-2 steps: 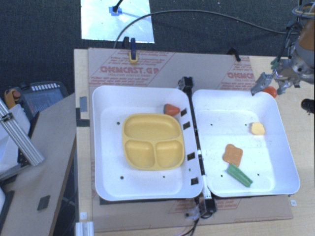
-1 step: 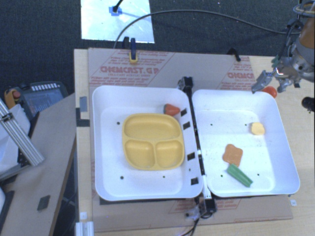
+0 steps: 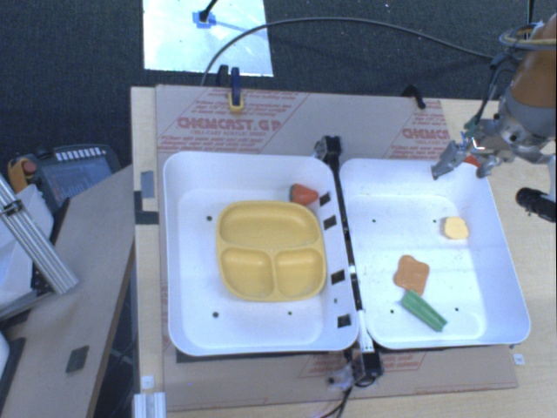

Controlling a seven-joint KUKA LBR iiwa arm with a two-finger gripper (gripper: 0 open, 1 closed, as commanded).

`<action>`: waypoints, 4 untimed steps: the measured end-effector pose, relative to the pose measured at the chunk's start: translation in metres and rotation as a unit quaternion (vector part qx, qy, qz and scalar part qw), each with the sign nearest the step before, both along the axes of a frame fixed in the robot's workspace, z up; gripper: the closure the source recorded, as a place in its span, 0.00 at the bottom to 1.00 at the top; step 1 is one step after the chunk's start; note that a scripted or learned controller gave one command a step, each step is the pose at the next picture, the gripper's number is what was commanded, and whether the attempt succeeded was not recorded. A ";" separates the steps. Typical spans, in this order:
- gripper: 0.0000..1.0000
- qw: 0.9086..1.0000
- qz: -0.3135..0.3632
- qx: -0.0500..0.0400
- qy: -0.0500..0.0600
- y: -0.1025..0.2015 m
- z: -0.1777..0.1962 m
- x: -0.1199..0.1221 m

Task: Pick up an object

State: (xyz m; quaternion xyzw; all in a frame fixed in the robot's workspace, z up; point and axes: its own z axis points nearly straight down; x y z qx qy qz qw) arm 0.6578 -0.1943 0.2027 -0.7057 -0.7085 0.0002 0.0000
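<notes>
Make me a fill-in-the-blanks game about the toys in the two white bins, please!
1. The yellow tray with three sections sits in the ____ bin.
2. The green stick lies right next to the ____ piece.
3. The gripper hangs over the ____ bin's far edge.
4. A small red-orange piece lies just beyond the ____ tray.

Missing words: left; orange; right; yellow

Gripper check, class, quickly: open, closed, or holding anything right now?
Gripper: open, holding nothing, above the right bin's far edge.
</notes>
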 end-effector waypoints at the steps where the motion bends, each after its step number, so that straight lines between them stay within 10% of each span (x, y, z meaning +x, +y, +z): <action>1: 0.00 1.000 0.000 0.000 0.000 0.007 -0.050 -0.007; 2: 0.00 1.000 0.001 0.000 0.001 0.010 -0.113 -0.006; 3: 1.00 1.000 0.002 -0.001 -0.003 0.009 -0.097 -0.004; 4: 1.00 1.000 0.001 -0.001 -0.003 0.010 -0.051 0.004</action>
